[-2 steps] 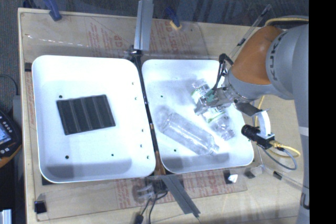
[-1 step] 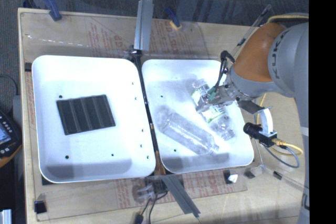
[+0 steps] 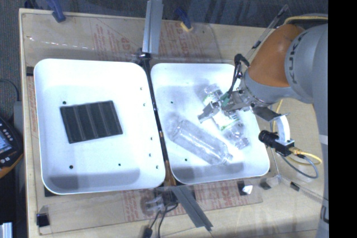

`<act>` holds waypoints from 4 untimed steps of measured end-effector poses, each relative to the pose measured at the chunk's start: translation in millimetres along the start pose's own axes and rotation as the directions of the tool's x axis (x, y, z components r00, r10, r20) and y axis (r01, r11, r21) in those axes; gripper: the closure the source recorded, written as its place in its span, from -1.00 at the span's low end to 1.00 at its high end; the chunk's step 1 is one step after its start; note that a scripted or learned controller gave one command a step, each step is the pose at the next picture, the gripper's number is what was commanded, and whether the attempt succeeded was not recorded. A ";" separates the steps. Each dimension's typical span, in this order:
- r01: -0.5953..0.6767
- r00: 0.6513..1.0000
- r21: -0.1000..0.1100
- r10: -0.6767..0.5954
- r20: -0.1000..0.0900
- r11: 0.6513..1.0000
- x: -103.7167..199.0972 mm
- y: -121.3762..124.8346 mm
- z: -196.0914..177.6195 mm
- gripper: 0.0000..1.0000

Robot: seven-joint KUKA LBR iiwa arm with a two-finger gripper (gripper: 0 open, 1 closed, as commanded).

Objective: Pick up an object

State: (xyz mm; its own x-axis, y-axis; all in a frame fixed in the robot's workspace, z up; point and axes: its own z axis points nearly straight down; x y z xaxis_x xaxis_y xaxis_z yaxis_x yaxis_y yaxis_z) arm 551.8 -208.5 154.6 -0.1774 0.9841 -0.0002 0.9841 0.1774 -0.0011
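My gripper (image 3: 216, 107) reaches into the right bin (image 3: 184, 78) from the right, low over the bin's middle. Its metal fingers point left and sit among small clear plastic pieces (image 3: 212, 92). A clear plastic bottle (image 3: 199, 142) lies on its side just below and left of the fingertips, slanting toward the bin's lower right. Another small clear piece (image 3: 239, 136) lies right of the bottle, under the wrist. The view does not show anything held between the fingers.
The left bin (image 3: 50, 78) holds a dark ribbed rectangular pad (image 3: 90, 121). A metal divider bar (image 3: 152, 25) stands between the bins at the back. Cables and a black connector (image 3: 274, 141) hang off the wrist over the right bin's right rim.
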 end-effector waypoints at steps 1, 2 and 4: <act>0.006 1.000 0.002 -0.006 -0.005 1.000 -9.4 63.3 61.5 -1.00; 0.020 1.000 -0.001 -0.020 0.000 1.000 -10.5 49.2 -10.3 -1.00; -0.018 1.000 0.001 0.018 -0.001 1.000 -9.5 50.1 20.2 -1.00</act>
State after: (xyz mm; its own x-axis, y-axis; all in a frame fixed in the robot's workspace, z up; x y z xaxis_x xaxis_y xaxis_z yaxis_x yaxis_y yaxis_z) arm 602.8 -209.0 134.4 -0.1601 0.9871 0.0009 0.9871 0.1601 -0.0023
